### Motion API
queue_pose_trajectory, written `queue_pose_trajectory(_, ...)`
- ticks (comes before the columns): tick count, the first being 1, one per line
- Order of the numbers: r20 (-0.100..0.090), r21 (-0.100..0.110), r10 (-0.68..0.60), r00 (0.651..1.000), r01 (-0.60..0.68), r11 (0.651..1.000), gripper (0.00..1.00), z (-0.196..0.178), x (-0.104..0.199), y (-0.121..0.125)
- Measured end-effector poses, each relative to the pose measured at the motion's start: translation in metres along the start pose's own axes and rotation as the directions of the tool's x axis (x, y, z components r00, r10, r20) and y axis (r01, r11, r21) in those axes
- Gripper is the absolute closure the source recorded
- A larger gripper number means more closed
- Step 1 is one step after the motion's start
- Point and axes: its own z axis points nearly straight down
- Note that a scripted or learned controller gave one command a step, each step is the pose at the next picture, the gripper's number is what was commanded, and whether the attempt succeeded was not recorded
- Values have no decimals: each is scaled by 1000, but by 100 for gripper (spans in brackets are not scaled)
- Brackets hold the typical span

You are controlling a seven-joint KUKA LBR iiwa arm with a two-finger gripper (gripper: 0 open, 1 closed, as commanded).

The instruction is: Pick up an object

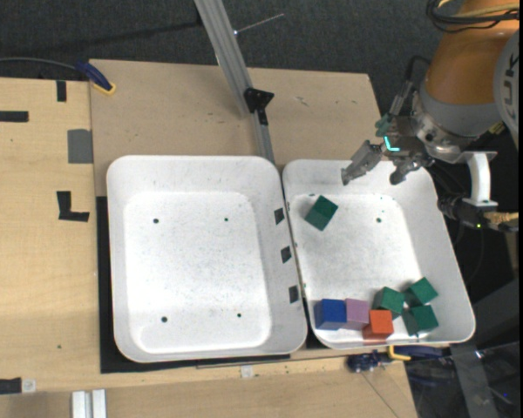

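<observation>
My one fixed camera looks down slantwise on the desk [331, 111], with the hand [379, 168] entering from the right.

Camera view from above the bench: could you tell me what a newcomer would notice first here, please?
The grey and orange arm at the upper right, its gripper open above the far edge of the right bin. In that bin a lone green block lies near the far left, and a cluster of blue, purple, orange and green blocks crowds the near edge.
</observation>
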Motion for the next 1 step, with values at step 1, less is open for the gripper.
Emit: queue_pose_trajectory(1,1,-4,-1,1000,1,1000,0,-2,0,1)
